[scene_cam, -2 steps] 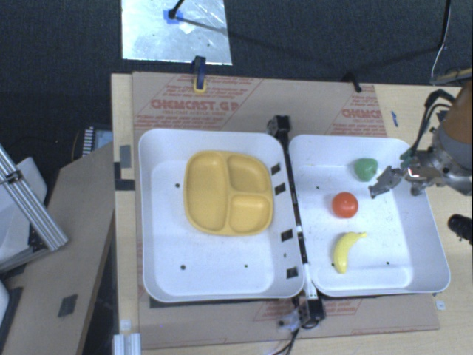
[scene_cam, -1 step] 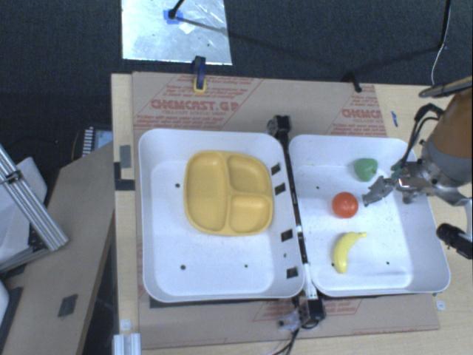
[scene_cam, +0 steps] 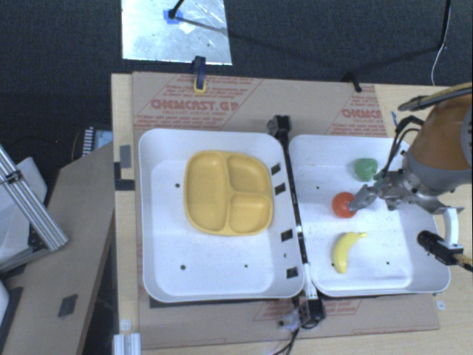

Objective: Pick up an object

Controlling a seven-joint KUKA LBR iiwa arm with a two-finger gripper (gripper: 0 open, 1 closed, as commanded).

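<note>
Three small things lie in the right bin (scene_cam: 392,276): a green rounded piece (scene_cam: 364,168) at the back, a red ball-like fruit (scene_cam: 341,205) in the middle, and a yellow banana (scene_cam: 345,251) toward the front. My gripper (scene_cam: 363,198) reaches in from the right and hangs low, its tip right at the red fruit's right side and just below the green piece. Nothing can be seen held in it. The banana lies apart from it, nearer the front.
The left bin (scene_cam: 159,257) holds a yellow divided plate (scene_cam: 227,192) near its middle. A black-clipped divider (scene_cam: 290,198) runs between the two bins. The grey arm with its orange band (scene_cam: 442,135) covers the right bin's far right side.
</note>
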